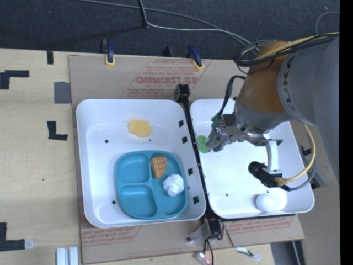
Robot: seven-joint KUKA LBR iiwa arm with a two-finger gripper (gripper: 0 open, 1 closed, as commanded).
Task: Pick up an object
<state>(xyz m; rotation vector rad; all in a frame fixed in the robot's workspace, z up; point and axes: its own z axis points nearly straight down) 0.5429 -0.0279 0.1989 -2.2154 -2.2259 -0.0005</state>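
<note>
My gripper is low in the right bin, close to its left wall. A small green object lies against that wall, right at the gripper's left side and partly hidden by it. A white ball rests near the right bin's front edge. In the left bin a blue divided plate carries a tan waffle-like piece and a white crumpled object. A yellow object lies on the bin floor behind the plate.
The arm's grey body and orange band hang over the right bin's back half, with a black fitting and yellow cable over its middle. A black divider separates the bins. Blue clamps hold the cardboard at the back.
</note>
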